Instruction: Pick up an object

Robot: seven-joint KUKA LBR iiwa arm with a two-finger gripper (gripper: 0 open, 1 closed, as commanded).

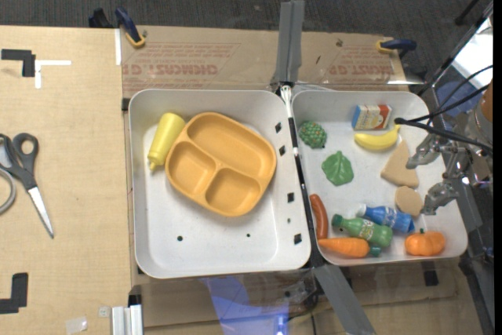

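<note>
My gripper (pixel 421 183) hangs over the right edge of the right bin (pixel 353 102). Its two fingers are open and nothing is held between them. One fingertip (pixel 412 160) is by a tan bread slice (pixel 398 166). The other sits next to a smaller tan piece (pixel 408 201). Near them lie a banana (pixel 376 140), a small carton (pixel 371 117), a blue bottle (pixel 387 216), a green bottle (pixel 362 228), an orange fruit (pixel 425 244), a carrot (pixel 343 247), a red sausage (pixel 318 216), a green leaf (pixel 339 168) and a broccoli (pixel 312 134).
The left bin (pixel 149 239) holds a yellow divided plate (pixel 218 163) and a yellow bottle (pixel 162 139). Scissors (pixel 27 176) lie on the wooden bench at the far left. Clamps (pixel 129 26) hold cardboard behind the bins, and black cables (pixel 447 118) run beside the gripper.
</note>
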